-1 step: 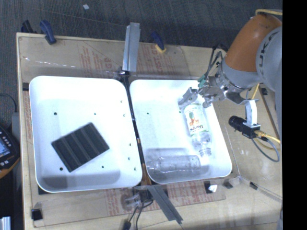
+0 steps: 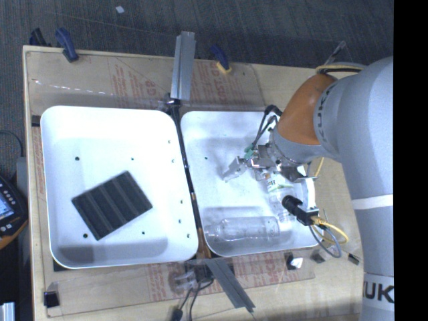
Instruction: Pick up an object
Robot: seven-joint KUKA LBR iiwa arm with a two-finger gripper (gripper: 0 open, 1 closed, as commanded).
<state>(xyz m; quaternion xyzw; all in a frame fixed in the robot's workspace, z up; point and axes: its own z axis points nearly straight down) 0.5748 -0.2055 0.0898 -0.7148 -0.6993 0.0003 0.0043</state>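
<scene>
Gripper (image 2: 235,168) over the middle of the right bin (image 2: 200,129), jaw state indiscernible; the clear plastic bottle (image 2: 242,229) lies nearer the camera against the bin's near wall, long axis running left to right

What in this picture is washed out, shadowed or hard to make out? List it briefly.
Camera view: the left bin is overexposed, its rim nearly featureless; the dark ridged pad stands out sharply; the clear plastic bottle in the right bin nearly melts into the white floor; the pincer is small and soft, with a faint shadow beneath.
</scene>
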